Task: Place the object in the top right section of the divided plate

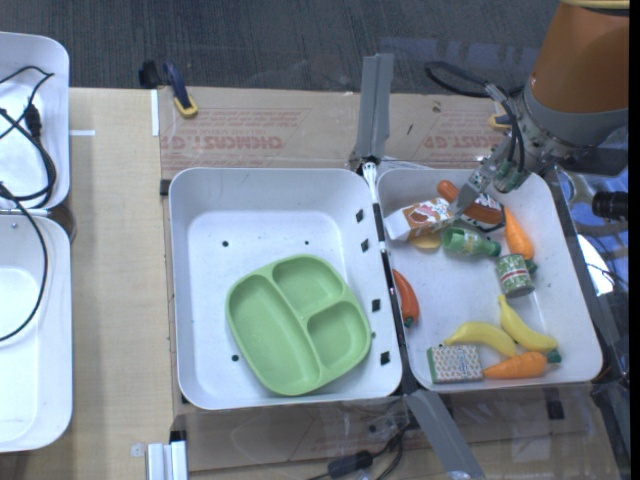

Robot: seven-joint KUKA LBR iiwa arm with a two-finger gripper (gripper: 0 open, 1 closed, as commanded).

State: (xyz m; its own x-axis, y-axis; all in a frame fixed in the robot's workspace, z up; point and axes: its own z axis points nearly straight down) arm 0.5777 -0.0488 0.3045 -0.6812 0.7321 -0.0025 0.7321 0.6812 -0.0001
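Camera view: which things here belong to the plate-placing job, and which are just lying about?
Job:
green divided plastic plate in the left white bin
gripper, over the right white bin
toy food pile in that bin, source of the object

Lying about:
black cables, far left
blue-and-yellow clamp on the bench

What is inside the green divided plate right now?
Nothing lies in the green divided plate: all three sections show bare green. The left bin floor under it is covered. The hand is over the right bin.
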